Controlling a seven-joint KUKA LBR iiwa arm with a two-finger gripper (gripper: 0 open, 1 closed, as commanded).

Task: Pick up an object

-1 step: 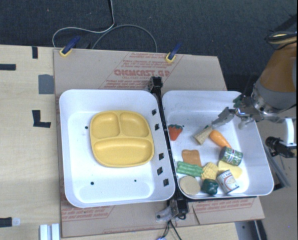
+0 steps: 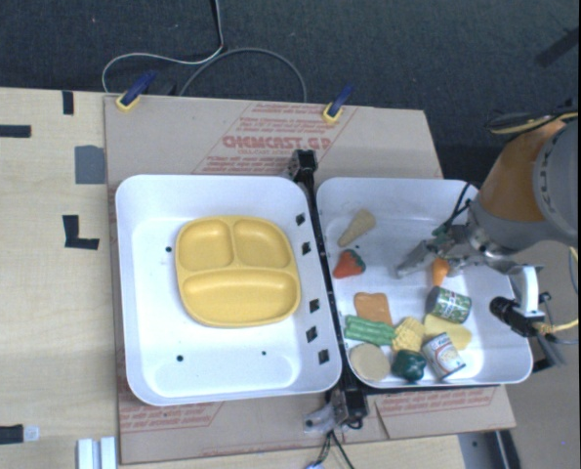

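The tabletop (image 2: 36, 291) is pale wood, and a brown cardboard sheet (image 2: 261, 140) lies on it under both bins, clipped at its far edge; the grey arm (image 2: 539, 189) with its orange band reaches in from the right over the right bin's far corner. The left bin (image 2: 139, 360) holds a yellow divided plate (image 2: 237, 270) near its middle, three compartments facing up; the right bin (image 2: 388, 198) holds a scatter of toy food, most of it crowded toward the near edge. The hand (image 2: 417, 260) hangs low over the right bin's middle, its fingers slightly apart with nothing between them, an orange piece (image 2: 439, 268) just beside it. Among the toys: a beige cone-shaped piece (image 2: 357, 227) lies alone toward the far side; a red strawberry (image 2: 349, 263) sits near the dividing wall; an orange slab (image 2: 373, 307) lies nearer; a green can (image 2: 449, 306) rests on its side just right of it; a green pickle (image 2: 368, 329), a yellow corn piece (image 2: 408, 334), a tan disc (image 2: 369, 362), a dark green lump (image 2: 408, 364) and a small tin (image 2: 446, 354) cluster touching along the near edge.
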